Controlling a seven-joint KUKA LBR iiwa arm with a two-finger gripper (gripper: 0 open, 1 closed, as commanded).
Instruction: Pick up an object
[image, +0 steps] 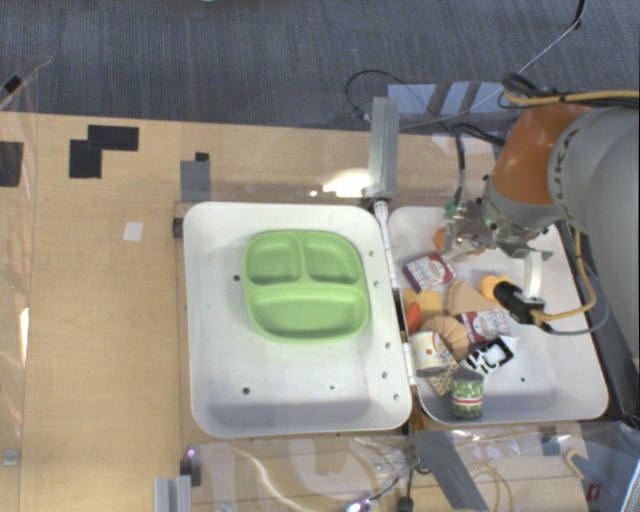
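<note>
Right, your end effector (470, 232) is hanging low over the far part of the right bin (570, 385); can't tell if it's wide, narrow or gripping anything from this angle. It's sitting just beside a small orange item (440, 239), w/ a red-and-white packet (428, 271) just nearer the camera. The remaining objects are lying piled along that bin's left side, incl. a green-labelled can (467, 393). A green divided plate (305, 284) is resting in the left bin (215, 385) on the counter (90, 330).

Clutter (460, 335) crowds right bin's (560, 385) left side.
</note>
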